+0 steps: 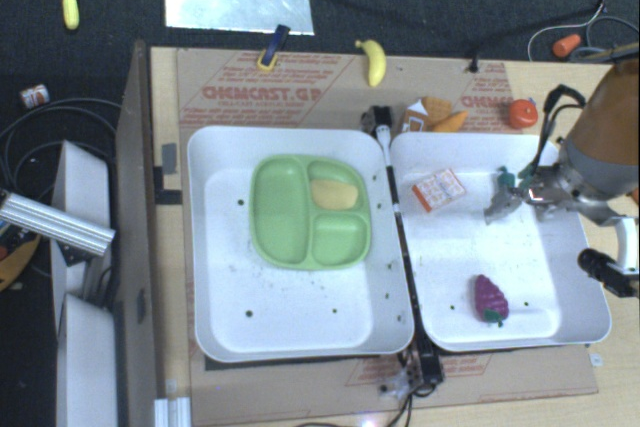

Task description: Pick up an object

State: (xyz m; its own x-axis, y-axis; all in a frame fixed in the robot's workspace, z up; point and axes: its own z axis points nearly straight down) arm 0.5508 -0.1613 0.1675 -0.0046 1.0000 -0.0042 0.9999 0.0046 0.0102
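In the left bin [215,245] a green divided tray [308,213] sits centred, a pale yellow item [335,192] in its upper right compartment, out of the arm's way. Right of that tray, the right bin [570,315] holds a small red-and-white packet [438,189] and a purple fruit [490,299], both free to pick. Farthest right of the tray, the gripper [500,200] hangs over this bin, nearer the packet, nothing held; how far its fingers are apart I cannot tell.

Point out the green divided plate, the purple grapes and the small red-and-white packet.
green divided plate [285,215]: camera view, on its large left compartment.
purple grapes [489,296]: camera view, middle of the bunch.
red-and-white packet [438,189]: camera view, centre of its top face.
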